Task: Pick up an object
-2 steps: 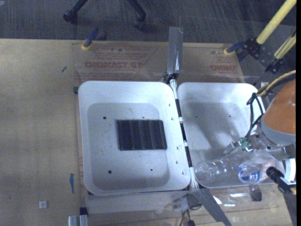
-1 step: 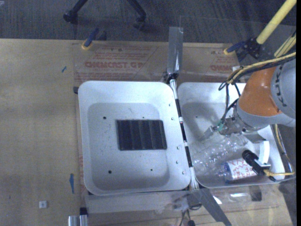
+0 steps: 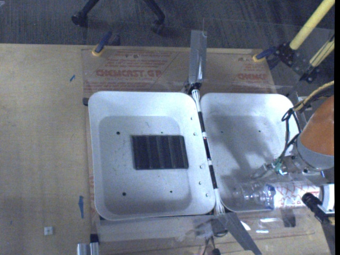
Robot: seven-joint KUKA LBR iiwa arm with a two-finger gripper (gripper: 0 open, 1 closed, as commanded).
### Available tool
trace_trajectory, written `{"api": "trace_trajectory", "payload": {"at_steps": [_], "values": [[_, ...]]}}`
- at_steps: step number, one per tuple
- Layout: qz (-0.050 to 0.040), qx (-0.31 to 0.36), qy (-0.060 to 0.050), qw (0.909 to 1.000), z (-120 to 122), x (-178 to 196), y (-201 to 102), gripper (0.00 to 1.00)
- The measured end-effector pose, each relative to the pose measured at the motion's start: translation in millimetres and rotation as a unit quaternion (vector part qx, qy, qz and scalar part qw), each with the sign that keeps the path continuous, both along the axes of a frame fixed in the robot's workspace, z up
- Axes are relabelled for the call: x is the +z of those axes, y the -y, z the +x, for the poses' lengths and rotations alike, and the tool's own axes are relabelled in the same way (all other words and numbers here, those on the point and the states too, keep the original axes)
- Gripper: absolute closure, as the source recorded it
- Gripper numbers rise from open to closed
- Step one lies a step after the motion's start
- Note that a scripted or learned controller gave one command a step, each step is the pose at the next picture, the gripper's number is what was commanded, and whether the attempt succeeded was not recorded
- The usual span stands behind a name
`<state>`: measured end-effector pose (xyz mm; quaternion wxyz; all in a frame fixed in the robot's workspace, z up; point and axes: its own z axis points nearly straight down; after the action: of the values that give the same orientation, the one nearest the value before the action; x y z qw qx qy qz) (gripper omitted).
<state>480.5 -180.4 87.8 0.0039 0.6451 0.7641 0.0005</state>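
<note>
In the right bin (image 3: 234, 116), near its front edge, we see a clear plastic bottle (image 3: 260, 194) lying flat; our gripper (image 3: 273, 169) hovers just beside it, grip state unclear.

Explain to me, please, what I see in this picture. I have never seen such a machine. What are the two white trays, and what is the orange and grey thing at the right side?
One camera, fixed above a wooden bench, looks down at a slant. On the bench stand two shallow white bins side by side. The left bin holds a dark ribbed rectangular block, lying flat near its middle. The right bin holds a clear plastic bottle with a white and red label, lying on its side near the front wall.

The orange and grey thing is a robot arm reaching in from the right. Its pincer hangs low in the right bin, close above the bottle. The picture is too blurred to tell how the pincer stands or whether it holds anything. Its job is to pick up an object.
</note>
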Motion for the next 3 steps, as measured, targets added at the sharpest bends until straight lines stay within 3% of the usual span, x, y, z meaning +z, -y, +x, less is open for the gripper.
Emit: {"api": "trace_trajectory", "payload": {"at_steps": [1, 2, 3], "values": [[-0.0002, -0.001, 0.003, 1.0000, 2, 11, 0, 1.00], [-0.0002, -0.001, 0.003, 1.0000, 2, 11, 0, 0.00], [0.0012, 0.030, 0.002, 0.9995, 63, 1, -49, 0.00]]}}
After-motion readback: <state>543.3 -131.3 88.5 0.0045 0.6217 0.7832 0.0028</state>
